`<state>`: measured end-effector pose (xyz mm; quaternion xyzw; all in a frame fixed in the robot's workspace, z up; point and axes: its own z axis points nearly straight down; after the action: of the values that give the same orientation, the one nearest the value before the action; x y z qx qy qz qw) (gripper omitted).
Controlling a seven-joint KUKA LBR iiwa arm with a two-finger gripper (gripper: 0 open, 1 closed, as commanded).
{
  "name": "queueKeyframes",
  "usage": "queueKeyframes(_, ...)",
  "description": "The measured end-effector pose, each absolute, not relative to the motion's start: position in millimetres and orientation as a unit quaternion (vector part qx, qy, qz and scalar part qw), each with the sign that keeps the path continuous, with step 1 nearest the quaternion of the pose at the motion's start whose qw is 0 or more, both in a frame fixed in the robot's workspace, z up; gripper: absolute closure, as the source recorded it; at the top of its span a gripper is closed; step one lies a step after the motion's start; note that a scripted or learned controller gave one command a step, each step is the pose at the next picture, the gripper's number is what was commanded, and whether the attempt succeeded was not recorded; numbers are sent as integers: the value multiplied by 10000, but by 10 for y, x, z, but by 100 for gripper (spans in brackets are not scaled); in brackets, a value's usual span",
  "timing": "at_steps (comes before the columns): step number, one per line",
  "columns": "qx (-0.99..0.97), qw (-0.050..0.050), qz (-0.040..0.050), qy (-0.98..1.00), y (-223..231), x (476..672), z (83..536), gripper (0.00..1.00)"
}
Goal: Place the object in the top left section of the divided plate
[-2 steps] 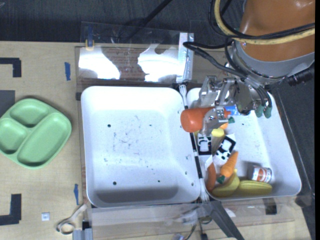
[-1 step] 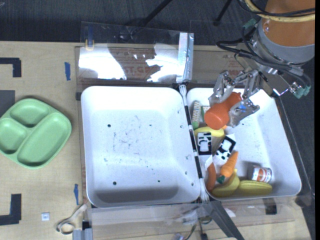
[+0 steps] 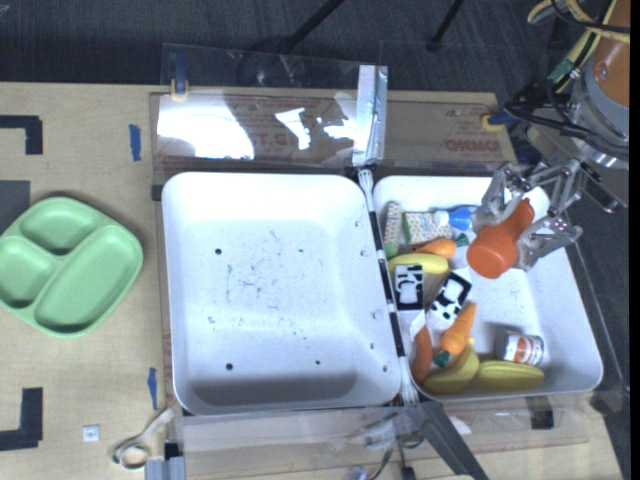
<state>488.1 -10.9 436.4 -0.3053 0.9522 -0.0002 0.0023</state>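
My gripper [image 3: 524, 218] hangs over the upper part of the right bin [image 3: 583, 313], reaching in from the right. An orange, bottle-shaped object [image 3: 496, 243] sits tilted between its metal fingers [image 3: 503, 192], and the gripper is shut on it. The object's wide end points down and left, above the clutter in the bin. The green divided plate [image 3: 120, 258] lies on the wooden bench far to the left, outside both bins. It has two small sections at its top and left and one large section at its right.
The right bin holds a banana [image 3: 482, 373], a carrot [image 3: 452, 340], a small can [image 3: 522, 349], a yellow item with black-and-white tags [image 3: 418, 273], a blue bottle [image 3: 455, 218] and a striped box [image 3: 393, 226]. The left bin [image 3: 270, 288] lies between gripper and plate.
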Motion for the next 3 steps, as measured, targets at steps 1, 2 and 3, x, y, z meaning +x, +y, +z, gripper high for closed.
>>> queueKeyframes(1,-4702,38,-5,8825,386,4910,4362,100)
queueKeyframes(2,-5932,41,-4,8051,1169,4800,4361,100)
queueKeyframes(3,-4394,44,2,8983,1424,4800,4362,100)
